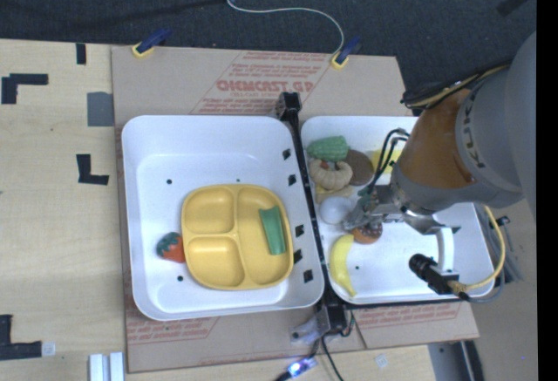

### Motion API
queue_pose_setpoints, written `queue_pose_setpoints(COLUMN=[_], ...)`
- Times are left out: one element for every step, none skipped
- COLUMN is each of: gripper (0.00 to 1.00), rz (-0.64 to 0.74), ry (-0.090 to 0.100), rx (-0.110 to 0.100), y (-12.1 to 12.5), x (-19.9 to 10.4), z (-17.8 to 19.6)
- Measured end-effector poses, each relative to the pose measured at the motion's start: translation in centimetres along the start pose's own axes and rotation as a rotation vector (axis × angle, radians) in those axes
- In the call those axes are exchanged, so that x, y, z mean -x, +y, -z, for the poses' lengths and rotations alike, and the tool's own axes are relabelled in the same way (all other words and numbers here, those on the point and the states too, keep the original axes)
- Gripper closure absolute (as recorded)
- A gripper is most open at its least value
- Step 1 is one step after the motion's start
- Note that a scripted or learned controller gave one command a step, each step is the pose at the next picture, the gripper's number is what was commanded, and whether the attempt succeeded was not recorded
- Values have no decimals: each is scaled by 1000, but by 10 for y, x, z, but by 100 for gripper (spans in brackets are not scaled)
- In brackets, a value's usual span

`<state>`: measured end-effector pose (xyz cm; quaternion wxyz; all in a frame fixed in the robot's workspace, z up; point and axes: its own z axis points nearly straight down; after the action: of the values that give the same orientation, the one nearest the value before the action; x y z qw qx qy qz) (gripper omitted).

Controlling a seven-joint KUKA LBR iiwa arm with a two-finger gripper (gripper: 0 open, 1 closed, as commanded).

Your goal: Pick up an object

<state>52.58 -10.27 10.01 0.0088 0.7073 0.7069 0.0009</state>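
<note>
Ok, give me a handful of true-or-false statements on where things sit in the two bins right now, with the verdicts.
1. The yellow tray lies in the left bin. True.
2. A green piece rests on the tray. True.
3. The banana is in the left bin. False: it lies in the right bin, near its front left corner.
4. The gripper hangs over the right bin. True.
5. The red and green item sits on the tray. False: it lies on the bin floor beside the tray's left edge.
6. The arm reaches over the left bin. False: it is over the right bin.
</note>
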Motion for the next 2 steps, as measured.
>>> queue_pose_setpoints(gripper=[100, 100], rz=[1, 1], ry=[11, 10], rx=[-13, -10], y=[-9, -11], x=[2, 8], z=[52, 112])
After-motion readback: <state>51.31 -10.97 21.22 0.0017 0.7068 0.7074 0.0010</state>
